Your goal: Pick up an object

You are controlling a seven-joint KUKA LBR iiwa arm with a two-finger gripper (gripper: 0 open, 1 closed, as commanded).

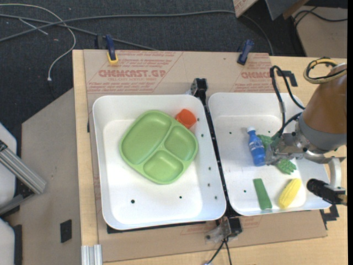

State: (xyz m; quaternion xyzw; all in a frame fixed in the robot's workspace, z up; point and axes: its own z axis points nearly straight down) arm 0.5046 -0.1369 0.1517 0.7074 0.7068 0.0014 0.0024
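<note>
Tool [276,154] low in right bin [237,195]; blue bottle [256,147] just left, long axis up-down in view. Tool opening: cannot tell.

- One camera watches me from above the counter [165,65], fixed, looking down at a slant.
- It stands far enough back to take in both white bins, left [105,164] and right [237,109], plus dark floor beyond.
- My arm [328,112] enters from its right side.
</note>
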